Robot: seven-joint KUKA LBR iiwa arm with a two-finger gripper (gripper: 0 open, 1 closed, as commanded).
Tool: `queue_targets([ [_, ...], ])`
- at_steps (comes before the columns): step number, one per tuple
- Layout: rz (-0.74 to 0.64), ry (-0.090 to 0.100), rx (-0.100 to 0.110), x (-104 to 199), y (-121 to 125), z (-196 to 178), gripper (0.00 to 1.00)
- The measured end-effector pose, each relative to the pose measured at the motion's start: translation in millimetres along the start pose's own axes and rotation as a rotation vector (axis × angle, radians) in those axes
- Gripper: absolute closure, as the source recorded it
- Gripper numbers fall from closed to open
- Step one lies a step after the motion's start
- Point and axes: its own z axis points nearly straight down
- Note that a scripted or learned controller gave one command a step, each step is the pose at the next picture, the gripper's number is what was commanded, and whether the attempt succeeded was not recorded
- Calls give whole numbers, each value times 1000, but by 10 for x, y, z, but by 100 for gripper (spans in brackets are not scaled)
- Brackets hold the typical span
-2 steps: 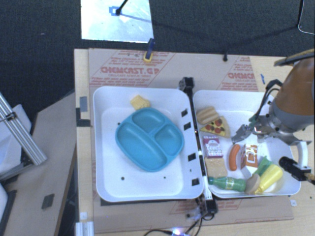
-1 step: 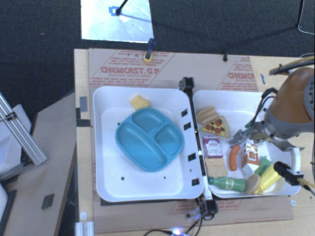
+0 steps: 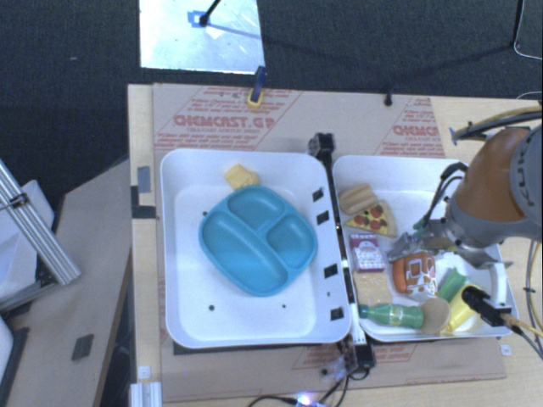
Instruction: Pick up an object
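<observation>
**Gripper low over right bin's toy food, finger state unclear**

Gripper [image 3: 413, 246] sits at mid-right of frame, down inside the right bin [image 3: 399, 166], w/ the grey arm [image 3: 496, 195] and its orange band coming in from the right edge above it. Can't tell how far it's open or whether it has hold of anything; the tip is a dark blur against the clutter. It's right over the top edge of the orange packet [image 3: 414, 275], touching or nearly so, can't tell which.

Task objs are all packed in the right bin, lower right of frame. Hot dog [image 3: 357, 198] near the bin's upper left corner, pizza slice [image 3: 373, 219] just below it. Small red-and-white box [image 3: 367, 252] below the pizza, beside the divider btwn bins. Tan cracker-like piece [image 3: 368, 287] under that box. Green bottle [image 3: 392, 315] lies on its side along the bin's bottom wall, w/ a beige round piece [image 3: 435, 314] at its right end. Green piece [image 3: 451, 281] and yellow piece [image 3: 459, 315] to the right of the packet, close together.

Left bin [image 3: 187, 312], centre of frame, holds a blue divided plate [image 3: 257, 240], tilted diag. Yellow block [image 3: 242, 176] just above the plate's top edge, near it, contact unclear.

Shiny square sheet [image 3: 201, 21] at upper left of frame, beyond the bench.
</observation>
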Motion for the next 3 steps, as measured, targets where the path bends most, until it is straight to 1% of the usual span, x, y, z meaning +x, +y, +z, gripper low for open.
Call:
queue_targets([
  [1,1,0,-4,1,11,-120,100],
  [2,-3,-2,-6,3,118,-604,100],
  [3,-3,-2,-6,-11,99,-1045,100],
])
